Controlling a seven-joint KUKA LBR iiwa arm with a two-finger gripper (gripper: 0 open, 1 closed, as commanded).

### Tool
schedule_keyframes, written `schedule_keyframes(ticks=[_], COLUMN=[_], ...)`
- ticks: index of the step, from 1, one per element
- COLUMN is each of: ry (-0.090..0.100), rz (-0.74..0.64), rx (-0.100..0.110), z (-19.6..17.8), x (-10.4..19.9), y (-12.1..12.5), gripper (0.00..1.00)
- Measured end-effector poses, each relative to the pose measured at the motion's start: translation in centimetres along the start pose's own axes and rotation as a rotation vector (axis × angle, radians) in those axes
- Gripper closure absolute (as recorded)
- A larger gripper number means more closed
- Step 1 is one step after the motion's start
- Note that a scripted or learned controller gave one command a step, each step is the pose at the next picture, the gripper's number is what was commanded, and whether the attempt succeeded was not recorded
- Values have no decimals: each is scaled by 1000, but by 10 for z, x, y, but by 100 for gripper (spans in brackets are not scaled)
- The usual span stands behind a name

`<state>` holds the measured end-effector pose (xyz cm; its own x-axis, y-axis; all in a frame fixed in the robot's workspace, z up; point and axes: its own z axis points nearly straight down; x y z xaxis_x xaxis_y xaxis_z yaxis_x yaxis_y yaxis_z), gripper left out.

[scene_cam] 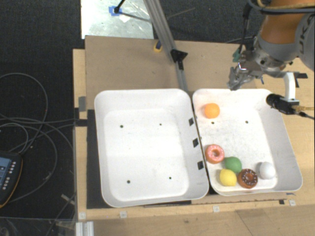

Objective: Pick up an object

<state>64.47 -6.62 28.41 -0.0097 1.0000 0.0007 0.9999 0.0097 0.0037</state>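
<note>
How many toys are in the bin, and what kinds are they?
Doughnuts: 2, a pink doughnut and a brown doughnut
Orange ball: 1
Green ball: 1
Yellow ball: 1
White ball: 1
Total: 6, all in the right bin.

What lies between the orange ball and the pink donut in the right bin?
Nothing: in the camera view the stretch of bin floor between the orange ball and the pink donut is bare.

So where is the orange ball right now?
The orange ball sits in the right bin, near its far left corner, apart from the pink donut and the other toys at the near edge.
</note>
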Motion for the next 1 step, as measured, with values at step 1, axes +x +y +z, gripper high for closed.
schedule_keyframes(ticks=[1], ry=[1], rz=[-1], rx=[2], z=[1], x=[61], y=[2], gripper=[100])
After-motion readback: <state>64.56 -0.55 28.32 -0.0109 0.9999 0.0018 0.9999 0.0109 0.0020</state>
